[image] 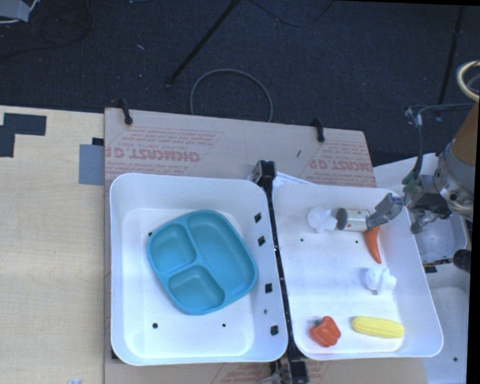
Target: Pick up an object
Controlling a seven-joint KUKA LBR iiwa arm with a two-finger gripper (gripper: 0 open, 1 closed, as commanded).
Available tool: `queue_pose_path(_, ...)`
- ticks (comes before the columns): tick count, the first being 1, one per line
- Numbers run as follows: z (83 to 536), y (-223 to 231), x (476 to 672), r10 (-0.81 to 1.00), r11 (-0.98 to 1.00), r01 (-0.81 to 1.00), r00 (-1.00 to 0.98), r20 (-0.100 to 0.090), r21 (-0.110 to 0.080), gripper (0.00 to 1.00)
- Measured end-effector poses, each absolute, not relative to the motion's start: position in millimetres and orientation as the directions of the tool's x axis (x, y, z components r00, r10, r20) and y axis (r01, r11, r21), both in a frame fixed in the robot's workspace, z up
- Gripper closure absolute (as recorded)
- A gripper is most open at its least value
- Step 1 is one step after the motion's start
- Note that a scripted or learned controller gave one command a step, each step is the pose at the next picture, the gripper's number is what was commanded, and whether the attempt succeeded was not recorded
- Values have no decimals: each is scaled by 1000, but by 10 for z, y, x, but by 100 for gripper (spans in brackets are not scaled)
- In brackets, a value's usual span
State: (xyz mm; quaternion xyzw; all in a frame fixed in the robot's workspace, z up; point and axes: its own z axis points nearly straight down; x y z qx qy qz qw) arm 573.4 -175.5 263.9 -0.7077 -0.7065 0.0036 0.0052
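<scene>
The arm leans in from the right, its pincer state unclear, above the carrot.

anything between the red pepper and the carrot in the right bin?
Camera view: a small white object lies roughly between the red pepper and the carrot; otherwise bare bin floor.

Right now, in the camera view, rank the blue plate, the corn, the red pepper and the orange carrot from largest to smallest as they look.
1. blue plate, by far the largest
2. corn
3. red pepper and orange carrot: too alike to rank; the pepper is rounder, the carrot longer and thinner.
</scene>
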Motion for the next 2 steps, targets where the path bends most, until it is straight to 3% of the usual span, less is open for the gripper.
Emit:
queue_pose_path(1,2700,-1757,5754,1000,0,1000,0,0,-1,0)
queue_pose_path(2,2056,-1774,5729,1000,0,1000,0,2,-9,0)
